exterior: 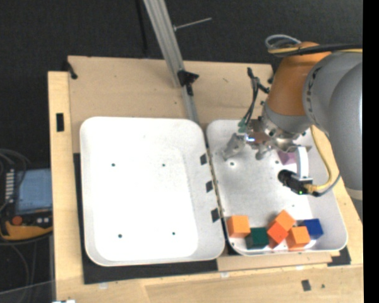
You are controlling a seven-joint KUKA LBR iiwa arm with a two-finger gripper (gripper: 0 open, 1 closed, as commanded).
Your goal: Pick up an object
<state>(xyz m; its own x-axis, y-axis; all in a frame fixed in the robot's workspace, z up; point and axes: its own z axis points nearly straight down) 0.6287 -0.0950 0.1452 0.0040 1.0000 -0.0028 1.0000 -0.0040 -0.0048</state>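
So, looking down from the fixed camera: the arm (pixel 322 100) comes in from the right, grey with its orange band sitting over the top of the right bin (pixel 240 188). The gripper (pixel 245 145) hangs over the upper part of that bin, near the edge it shares with the left bin (pixel 145 188). I can see metal finger parts sticking out down and to the left, but honestly I can't tell whether they're spread or pressed together, since the wrist and cables crowd that spot. Nothing is visibly pinched between them.

The stuff to pick is all bunched up at the bottom of the right bin, well apart from the gripper. There's an orange block (pixel 239 225) on the left of the bunch, a dark green block (pixel 258 237) just beside it, then a tilted orange-red block (pixel 280 226) touching or nearly touching another orange block (pixel 298 237), and a blue block (pixel 313 227) on the right end. There's also a small purple thing (pixel 288 158) up near the wrist, partly hidden by the arm, so much closer to the gripper than the rest.

A black connector with a green light (pixel 293 182) hangs off the arm above the bin's middle right. The left bin shows just a few dark dots on its floor.
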